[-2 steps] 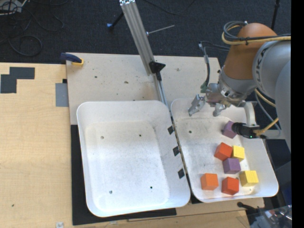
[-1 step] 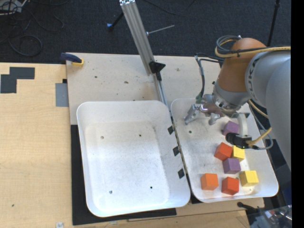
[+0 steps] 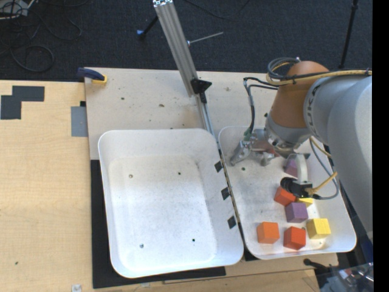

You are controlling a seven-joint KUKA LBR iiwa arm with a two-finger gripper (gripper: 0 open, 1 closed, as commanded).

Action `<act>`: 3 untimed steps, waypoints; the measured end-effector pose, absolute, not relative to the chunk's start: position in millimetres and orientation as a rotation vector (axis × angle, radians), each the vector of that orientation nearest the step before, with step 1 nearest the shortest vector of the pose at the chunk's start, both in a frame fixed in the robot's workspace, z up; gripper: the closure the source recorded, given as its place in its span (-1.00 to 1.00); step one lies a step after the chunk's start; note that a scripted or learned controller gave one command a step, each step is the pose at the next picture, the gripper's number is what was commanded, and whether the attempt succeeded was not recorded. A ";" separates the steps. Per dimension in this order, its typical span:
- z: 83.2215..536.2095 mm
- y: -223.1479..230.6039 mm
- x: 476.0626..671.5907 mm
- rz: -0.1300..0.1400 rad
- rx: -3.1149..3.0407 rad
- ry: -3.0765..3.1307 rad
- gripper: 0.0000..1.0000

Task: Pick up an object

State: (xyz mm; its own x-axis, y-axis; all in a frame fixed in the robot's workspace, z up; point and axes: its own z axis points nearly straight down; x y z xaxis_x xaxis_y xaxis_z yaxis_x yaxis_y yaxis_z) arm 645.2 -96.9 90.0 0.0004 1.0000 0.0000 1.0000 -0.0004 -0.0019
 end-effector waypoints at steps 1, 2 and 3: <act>101.0 -98.2 645.1 0.001 -2.227 -2.213 1.00; 152.4 -98.8 652.9 -0.002 -2.222 -2.223 1.00; 196.2 -103.9 655.6 -0.003 -2.223 -2.224 1.00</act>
